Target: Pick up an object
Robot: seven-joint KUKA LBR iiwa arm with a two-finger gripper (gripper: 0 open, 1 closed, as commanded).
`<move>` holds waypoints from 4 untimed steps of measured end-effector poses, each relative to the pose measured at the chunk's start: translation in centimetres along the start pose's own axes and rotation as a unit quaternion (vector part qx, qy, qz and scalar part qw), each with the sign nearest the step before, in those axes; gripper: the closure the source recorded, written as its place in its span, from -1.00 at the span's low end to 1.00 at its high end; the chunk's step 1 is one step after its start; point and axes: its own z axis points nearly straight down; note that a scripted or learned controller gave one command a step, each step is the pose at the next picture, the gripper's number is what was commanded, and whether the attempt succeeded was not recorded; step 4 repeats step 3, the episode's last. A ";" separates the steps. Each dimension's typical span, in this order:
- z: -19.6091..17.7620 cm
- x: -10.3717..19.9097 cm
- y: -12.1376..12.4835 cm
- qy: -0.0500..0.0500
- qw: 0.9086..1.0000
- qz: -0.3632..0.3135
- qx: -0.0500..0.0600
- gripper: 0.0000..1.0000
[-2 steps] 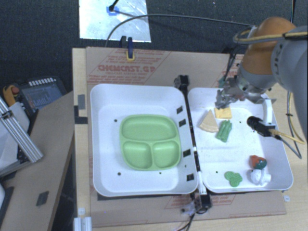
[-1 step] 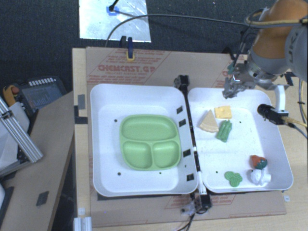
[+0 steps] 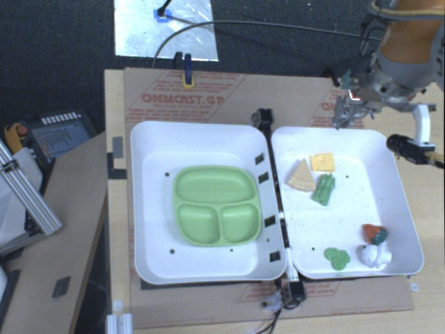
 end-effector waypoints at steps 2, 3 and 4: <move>3.1 11.1 -0.2 0.002 1.000 -0.002 0.004 1.00; 4.4 16.7 -1.1 0.002 1.000 -0.002 0.004 1.00; 4.4 16.7 -1.1 0.002 1.000 -0.002 0.004 1.00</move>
